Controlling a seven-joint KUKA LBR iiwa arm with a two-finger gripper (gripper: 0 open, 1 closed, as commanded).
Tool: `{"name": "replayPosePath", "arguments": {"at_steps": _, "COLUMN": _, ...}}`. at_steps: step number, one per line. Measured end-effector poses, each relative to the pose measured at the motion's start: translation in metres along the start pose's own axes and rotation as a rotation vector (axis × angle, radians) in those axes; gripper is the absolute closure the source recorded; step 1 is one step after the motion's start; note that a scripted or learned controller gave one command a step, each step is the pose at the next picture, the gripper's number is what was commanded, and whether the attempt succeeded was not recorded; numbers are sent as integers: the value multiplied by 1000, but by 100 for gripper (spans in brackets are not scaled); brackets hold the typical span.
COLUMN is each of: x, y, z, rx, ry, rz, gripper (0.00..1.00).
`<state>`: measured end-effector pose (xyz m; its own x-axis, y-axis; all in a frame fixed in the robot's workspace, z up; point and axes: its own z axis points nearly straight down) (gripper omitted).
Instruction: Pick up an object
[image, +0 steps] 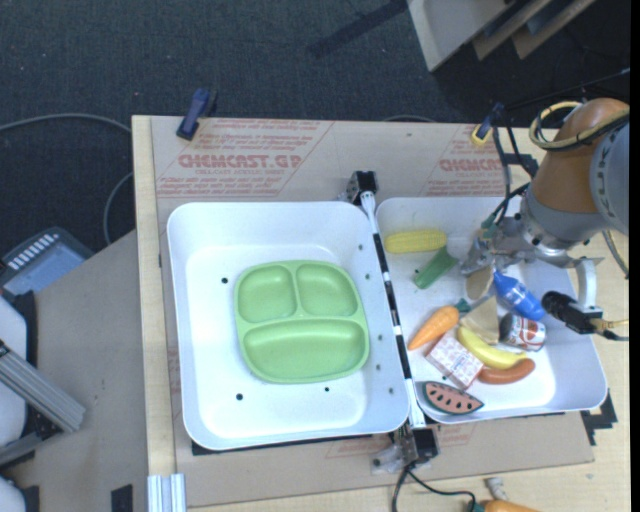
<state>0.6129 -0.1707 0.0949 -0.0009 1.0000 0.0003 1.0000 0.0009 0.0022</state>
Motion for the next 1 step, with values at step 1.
{"name": "replayPosePath", "arguments": {"at_steps": 1, "x": 105, "y": 0, "z": -91, "rx": -1, "ry": 1, "rz": -1, "gripper": 100}}
